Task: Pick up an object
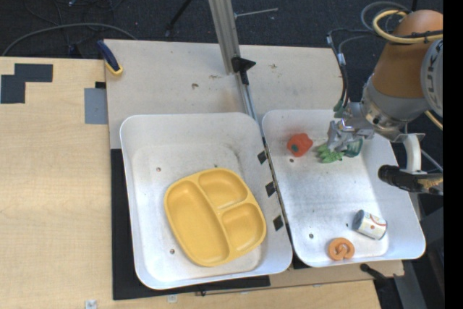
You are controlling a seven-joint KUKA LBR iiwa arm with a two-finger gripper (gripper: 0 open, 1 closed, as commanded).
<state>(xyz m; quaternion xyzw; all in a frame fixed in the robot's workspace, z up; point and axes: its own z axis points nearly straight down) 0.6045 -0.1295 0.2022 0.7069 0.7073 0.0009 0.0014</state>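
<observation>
- Step: the grasp looks in hand; the gripper (338, 146) sits low in the right bin (318, 213), over a green item (331, 154), a red toy (298, 144) just beside
- Next: close squarely, then lift straight
- Fingers: cannot tell
- Arm (398, 76): reaches from the right, wrist bent down

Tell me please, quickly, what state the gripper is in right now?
Gripper: low in the right bin, right at the green object; open or closed, and any hold on it, cannot be told.
</observation>
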